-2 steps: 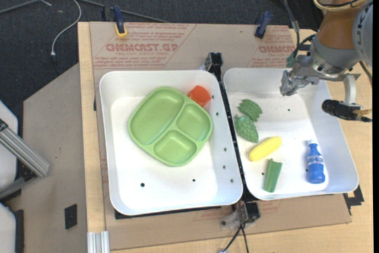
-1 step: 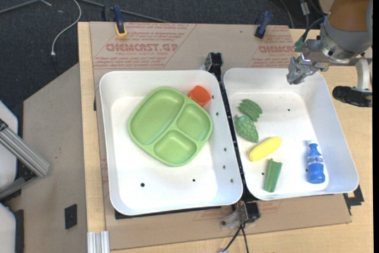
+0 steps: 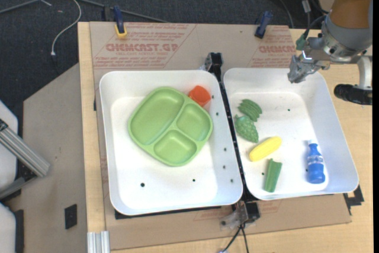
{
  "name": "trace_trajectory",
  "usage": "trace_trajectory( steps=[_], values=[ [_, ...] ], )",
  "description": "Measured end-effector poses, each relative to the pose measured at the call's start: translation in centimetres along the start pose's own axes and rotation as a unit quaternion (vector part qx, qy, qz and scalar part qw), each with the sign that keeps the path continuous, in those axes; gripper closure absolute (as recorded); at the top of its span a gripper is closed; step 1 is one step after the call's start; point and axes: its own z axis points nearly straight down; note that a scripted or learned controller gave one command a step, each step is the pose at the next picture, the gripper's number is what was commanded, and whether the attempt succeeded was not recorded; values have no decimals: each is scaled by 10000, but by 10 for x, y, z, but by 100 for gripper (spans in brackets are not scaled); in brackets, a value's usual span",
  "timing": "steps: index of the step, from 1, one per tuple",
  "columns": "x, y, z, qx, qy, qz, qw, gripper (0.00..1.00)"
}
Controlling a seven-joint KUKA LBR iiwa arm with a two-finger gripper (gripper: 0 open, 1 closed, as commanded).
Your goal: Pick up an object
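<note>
The left bin held a light green divided plate with three compartments, lying tilted across the middle of the bin. A small orange object sat just beside the plate's far right edge, touching or nearly touching it; what kind of object it was could not be made out.

The right bin held five things. Two dark green leafy pieces lay near the bin's left wall, one just behind the other. A yellow object lay in front of them, near the bin's middle, and a green stick-shaped piece lay just in front of the yellow one, close to the near rim. A small blue bottle with a white label lay toward the right side, apart from the others.

The gripper hung over the far rim of the right bin, well apart from all five objects, with nothing between its fingers. Whether the tool was apart or together could not be told from this angle.

Both bins rested side by side on a brown cardboard sheet printed with red lettering, pinned at its far edge by a blue and yellow clamp and a blue clamp. Dark carpet lay beyond, crossed by thin white cables
</note>
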Motion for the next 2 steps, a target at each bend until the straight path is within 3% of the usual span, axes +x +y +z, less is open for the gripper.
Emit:
trace_trajectory(
  steps=[2],
  values=[
    [102, -20, 12, 32, 12, -17, 10000, 100]
  ],
)
